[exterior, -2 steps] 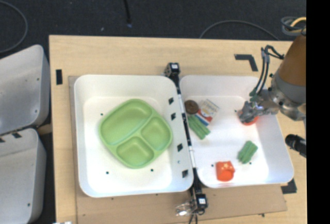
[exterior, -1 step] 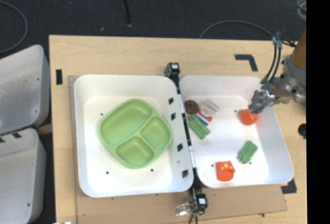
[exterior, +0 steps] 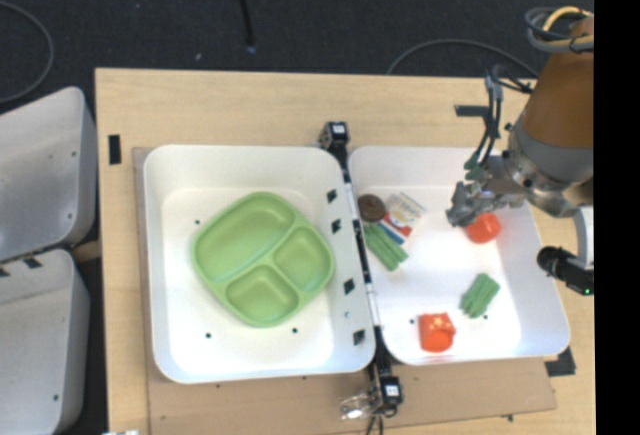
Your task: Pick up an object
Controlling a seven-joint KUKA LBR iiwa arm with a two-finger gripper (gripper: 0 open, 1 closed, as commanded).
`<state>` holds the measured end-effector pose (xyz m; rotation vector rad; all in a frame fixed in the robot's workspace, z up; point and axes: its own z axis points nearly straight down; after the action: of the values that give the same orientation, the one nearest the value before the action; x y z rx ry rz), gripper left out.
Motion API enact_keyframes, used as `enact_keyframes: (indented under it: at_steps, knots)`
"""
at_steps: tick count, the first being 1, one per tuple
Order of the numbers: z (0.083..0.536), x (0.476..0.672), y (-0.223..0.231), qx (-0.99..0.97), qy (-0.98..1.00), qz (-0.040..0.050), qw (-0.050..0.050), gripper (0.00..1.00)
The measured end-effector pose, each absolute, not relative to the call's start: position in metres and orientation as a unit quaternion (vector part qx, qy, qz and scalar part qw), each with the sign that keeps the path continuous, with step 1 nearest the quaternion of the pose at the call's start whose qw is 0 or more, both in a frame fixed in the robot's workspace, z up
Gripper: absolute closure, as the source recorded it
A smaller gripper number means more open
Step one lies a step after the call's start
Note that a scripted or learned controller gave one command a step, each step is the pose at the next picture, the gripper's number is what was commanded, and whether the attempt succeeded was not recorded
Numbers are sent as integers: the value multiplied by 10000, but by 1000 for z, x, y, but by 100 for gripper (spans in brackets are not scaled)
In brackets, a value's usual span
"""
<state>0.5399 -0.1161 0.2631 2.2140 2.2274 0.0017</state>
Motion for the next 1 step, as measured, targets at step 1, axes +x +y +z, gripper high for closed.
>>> enact_keyframes:
  at_steps: [1]
  knots:
    - [265,548,-56,7042,7100,14,8,100]
